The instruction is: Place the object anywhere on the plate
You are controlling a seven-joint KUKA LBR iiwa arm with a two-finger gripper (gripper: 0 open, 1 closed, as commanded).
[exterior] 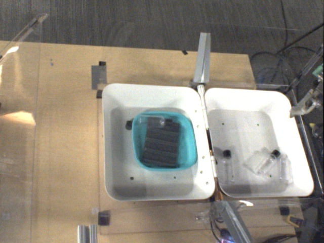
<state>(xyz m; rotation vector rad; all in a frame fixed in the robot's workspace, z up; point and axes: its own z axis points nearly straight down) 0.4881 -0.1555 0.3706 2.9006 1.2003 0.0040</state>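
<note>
Left bin [114, 151]: teal plate [188, 153] at frame centre, bearing a dark ribbed object [161, 144]. Right bin [253, 108], lower right: clear bottles [266, 161] with black caps. Gripper state: cannot tell.

No text, label, brand, number or sign could be read anywhere in the camera view.
</note>
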